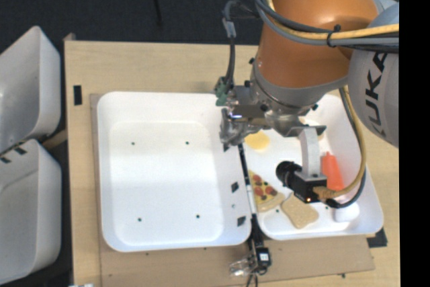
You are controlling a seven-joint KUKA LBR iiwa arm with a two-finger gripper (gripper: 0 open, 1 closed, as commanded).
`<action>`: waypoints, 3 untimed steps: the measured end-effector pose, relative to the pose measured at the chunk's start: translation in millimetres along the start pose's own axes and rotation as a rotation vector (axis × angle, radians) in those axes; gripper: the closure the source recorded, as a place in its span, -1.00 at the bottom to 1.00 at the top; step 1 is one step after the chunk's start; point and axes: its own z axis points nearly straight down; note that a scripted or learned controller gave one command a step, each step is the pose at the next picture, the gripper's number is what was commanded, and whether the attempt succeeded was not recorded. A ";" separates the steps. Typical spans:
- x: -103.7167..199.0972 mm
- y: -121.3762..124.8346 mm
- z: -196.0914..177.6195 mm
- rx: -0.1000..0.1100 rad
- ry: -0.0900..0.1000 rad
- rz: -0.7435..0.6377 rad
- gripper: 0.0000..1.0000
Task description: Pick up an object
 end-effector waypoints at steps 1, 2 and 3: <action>10.8 -0.3 -62.6 -0.010 0.002 -0.001 1.00; -31.7 -0.5 -0.5 0.001 -0.002 0.008 1.00; -6.0 9.2 -62.5 -0.010 0.002 -0.001 1.00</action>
